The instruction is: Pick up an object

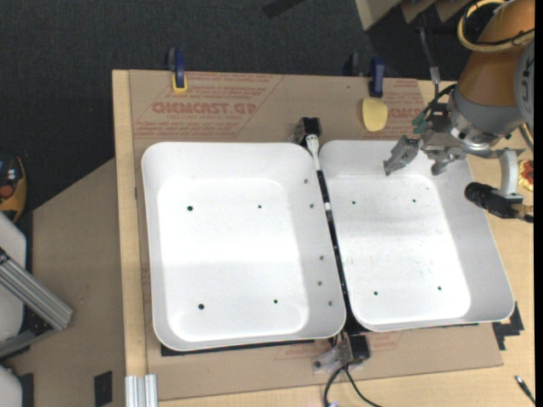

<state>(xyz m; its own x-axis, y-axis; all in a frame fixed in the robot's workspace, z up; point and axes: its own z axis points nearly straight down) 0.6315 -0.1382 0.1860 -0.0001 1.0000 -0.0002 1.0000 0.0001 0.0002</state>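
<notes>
Two shallow white bins — left bin (170, 227), right bin (475, 270) — sit touching on the counter (136, 125). Hand (419, 159) hovers over right bin's far edge, fingers spread wide, gripping nothing.

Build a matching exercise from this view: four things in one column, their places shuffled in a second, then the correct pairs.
Things
1. pincer
2. yellow piece
3. left blue clamp
4. black clip

Places
A. far edge of the board, behind the left bin
B. over the far end of the right bin
C. far end of the seam between the bins
D. on the board behind the right bin

Pairs: 1-B, 2-D, 3-A, 4-C
</notes>
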